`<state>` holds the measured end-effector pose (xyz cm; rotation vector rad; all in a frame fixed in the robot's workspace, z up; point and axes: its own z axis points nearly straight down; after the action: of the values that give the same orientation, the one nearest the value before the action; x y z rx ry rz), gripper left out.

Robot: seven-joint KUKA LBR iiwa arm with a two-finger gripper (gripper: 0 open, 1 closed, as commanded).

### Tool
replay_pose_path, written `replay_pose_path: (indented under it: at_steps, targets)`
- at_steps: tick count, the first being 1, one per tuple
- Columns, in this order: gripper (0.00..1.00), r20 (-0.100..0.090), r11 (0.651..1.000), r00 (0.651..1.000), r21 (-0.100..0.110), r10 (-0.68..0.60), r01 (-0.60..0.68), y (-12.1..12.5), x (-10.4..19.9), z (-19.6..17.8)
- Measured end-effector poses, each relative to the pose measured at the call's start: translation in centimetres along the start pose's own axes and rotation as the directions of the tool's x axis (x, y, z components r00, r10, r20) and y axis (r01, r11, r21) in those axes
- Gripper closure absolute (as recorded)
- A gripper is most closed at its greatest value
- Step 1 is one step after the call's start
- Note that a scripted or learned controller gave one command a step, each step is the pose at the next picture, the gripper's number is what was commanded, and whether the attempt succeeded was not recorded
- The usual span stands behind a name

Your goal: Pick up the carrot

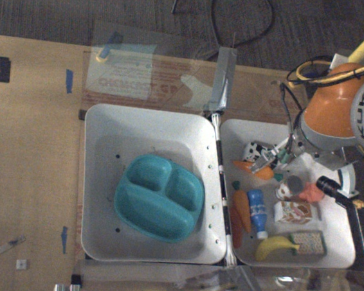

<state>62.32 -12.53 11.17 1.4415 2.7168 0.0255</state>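
One carrot [242, 210] lies in the right bin [345, 252], close to its left wall, pointing near-to-far, with one blue bottle [257, 211] just beside it on the right. One banana [275, 246] sits nearer. Farther off, the hand [272, 159] hangs over a second orange piece [255, 169]; whether it grips anything I cannot tell. The left bin [99, 133] holds one teal divided plate [159, 197].
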Motion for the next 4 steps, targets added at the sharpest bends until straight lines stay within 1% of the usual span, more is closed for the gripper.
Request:
replay_pose_path:
  at_steps: [1, 2, 3, 4]
  targets:
    - [0.0, -0.016, 0.999, 0.999, 0.019, -0.028, 0.029, 1.1, -1.1, 0.4]
    - [1.0, -0.015, 1.0, 1.0, 0.015, -0.025, 0.026, 1.1, -1.4, -1.1]
    - [0.0, -0.011, 1.0, 1.0, 0.011, -0.025, 0.025, 1.2, -1.4, -1.1]
    - [0.0, -0.019, 0.999, 0.999, 0.021, -0.038, 0.039, 2.9, -1.3, 0.1]
